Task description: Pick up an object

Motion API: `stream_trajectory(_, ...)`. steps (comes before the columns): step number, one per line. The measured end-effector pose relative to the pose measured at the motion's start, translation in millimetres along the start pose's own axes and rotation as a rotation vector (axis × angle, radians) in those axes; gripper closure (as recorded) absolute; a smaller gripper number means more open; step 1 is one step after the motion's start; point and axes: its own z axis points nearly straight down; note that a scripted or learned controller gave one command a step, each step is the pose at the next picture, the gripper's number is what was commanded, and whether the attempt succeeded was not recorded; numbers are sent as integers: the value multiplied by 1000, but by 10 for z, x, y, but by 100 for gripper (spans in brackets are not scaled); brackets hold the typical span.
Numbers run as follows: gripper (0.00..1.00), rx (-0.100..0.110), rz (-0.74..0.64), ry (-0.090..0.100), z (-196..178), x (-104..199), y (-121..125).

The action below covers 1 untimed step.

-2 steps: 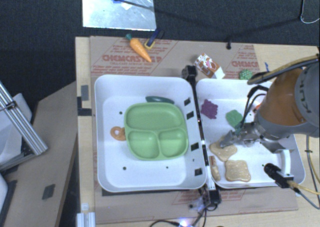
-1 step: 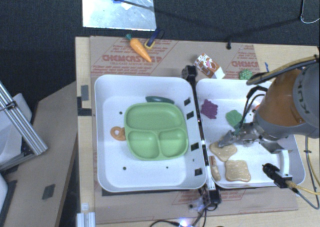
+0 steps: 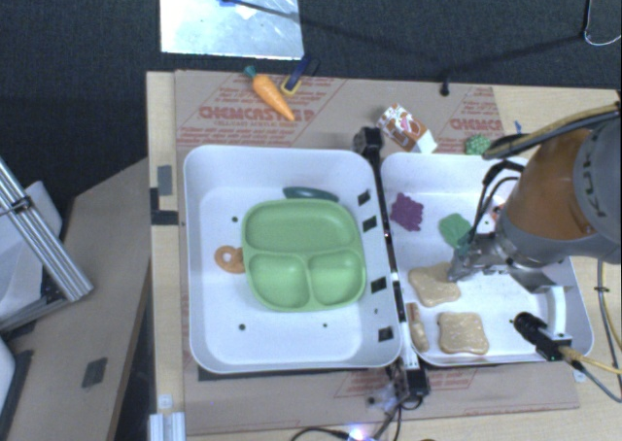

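Hand (image 3: 465,266) is low in the right bin (image 3: 573,327), at the end of the grey arm (image 3: 559,201) that reaches in from the right side of the camera view. Whether its two sides are apart or together cannot be told at this slant; nothing is seen held.

Nearest object: a pale flat bread-like piece (image 3: 433,287), lying just beside the hand on its lower-left side and possibly touching it; contact cannot be confirmed. Its long axis runs roughly left to right. Judged the likely target, the coming move turning on a short shift down and left to centre over it.

Other contents of the right bin: a green piece (image 3: 453,229) just above the hand, a purple piece (image 3: 406,212) further left, a square toast-like slice (image 3: 462,333) near the front wall, a small tan piece (image 3: 418,329) by the divider.

Left bin (image 3: 209,235): a green divided plate (image 3: 297,253) and a small orange ring (image 3: 229,258), well apart from the hand.

Table (image 3: 321,104) beyond the bins carries a toy carrot (image 3: 272,96) and a small red-and-white package (image 3: 402,126)
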Motion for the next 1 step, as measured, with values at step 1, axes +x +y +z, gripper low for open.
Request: stream_trajectory(1, 100, 4, -2, -1, -588, 83, -10)
